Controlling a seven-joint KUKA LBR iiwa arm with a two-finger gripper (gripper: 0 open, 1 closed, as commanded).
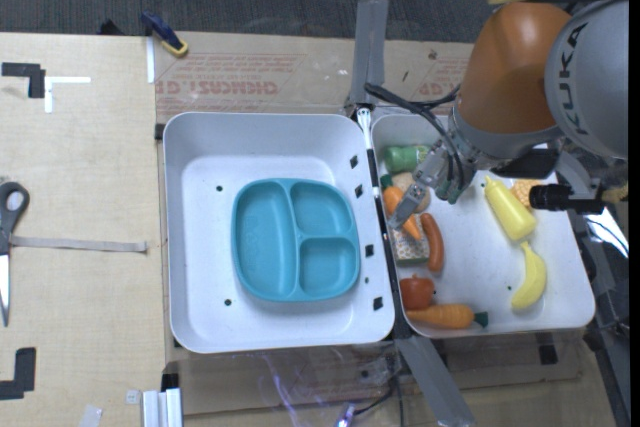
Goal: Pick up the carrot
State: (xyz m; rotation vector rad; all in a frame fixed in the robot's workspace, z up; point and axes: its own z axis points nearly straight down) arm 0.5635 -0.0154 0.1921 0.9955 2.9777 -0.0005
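The carrot [441, 317], orange with a small green tip at its right end, lies along the front wall of the right bin [560, 315]. My gripper [412, 201] hangs over the left part of that bin, well behind the carrot and apart from it. It points down at a cluster of small items by the bin's left wall. A small orange piece [392, 201] shows just left of the gripper's tip.
A red pepper [417, 290] sits right behind the carrot, with a reddish sausage [434, 243] above it. A yellow bottle [508, 208], a banana [530, 277] and a green item [405, 156] share the right bin. The left bin [190, 245] holds a blue divided plate [296, 239].
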